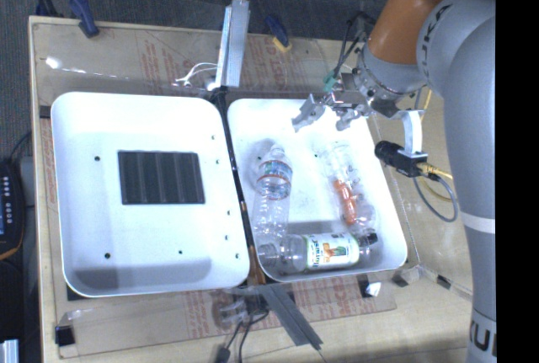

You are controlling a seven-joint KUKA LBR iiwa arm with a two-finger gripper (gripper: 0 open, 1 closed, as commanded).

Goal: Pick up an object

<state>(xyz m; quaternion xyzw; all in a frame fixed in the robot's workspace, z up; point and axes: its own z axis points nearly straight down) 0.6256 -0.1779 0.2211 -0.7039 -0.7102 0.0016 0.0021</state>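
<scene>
My tool [324, 111] hangs over the right bin's [244, 121] far edge, fingers spread apart, gripping nothing. In that bin lie three clear, crinkled plastic bottles: one upright-looking with a blue label [272, 184] near the divider, one with an orange label [348, 194] toward the right wall, and one lying along the near wall [324, 252], its green-orange label unreadable.

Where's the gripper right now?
The gripper hangs over the right bin's far edge, above the bottles.
</scene>
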